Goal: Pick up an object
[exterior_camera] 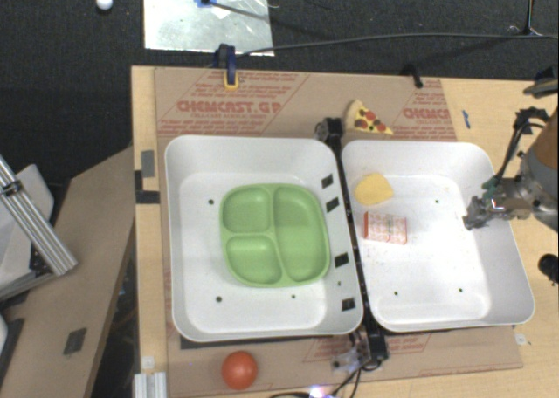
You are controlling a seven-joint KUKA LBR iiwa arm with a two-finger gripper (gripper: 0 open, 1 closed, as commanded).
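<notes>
Orange ball [239, 370] sits nearest; pincer [476, 213] at right bin's [454, 309] edge, grip state indiscernible.

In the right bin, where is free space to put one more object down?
The right bin has bare floor in its near half, below the red-and-white packet. Its far-left corner is crowded: the yellow piece sits above the packet. The gripper hangs at the right rim.

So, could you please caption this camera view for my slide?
Gripper at right bin edge; yellow piece and red-printed packet inside, green tray left.
</notes>
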